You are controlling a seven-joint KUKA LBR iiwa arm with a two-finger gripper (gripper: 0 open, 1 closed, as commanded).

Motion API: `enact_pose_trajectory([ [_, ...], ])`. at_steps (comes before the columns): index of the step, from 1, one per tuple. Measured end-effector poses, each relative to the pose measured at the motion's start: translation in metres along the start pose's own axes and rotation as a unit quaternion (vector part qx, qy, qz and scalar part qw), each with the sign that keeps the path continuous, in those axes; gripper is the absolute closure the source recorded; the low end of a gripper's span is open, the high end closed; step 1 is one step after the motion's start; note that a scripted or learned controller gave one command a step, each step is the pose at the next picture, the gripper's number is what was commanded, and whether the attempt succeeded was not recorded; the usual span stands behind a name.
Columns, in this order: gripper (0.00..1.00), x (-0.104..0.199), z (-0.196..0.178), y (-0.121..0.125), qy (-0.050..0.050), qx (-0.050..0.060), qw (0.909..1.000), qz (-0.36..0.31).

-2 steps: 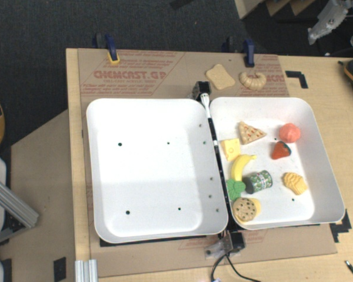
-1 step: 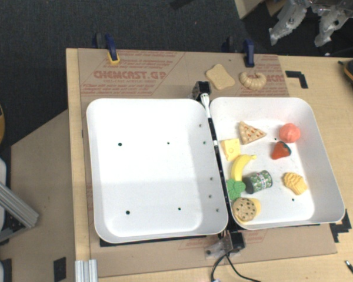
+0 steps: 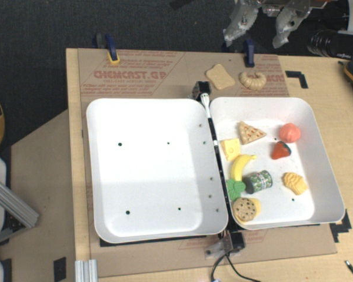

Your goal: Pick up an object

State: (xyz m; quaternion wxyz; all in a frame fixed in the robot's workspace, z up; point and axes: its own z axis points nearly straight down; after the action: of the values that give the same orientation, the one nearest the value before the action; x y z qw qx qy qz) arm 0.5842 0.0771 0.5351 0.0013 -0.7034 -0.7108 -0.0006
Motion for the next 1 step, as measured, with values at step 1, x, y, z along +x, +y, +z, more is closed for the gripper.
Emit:
enact_pose_trajectory([
  [1,0.00,0.0692,0.0677,-0.0195,-0.001,0.004,1.0000,0.001],
])
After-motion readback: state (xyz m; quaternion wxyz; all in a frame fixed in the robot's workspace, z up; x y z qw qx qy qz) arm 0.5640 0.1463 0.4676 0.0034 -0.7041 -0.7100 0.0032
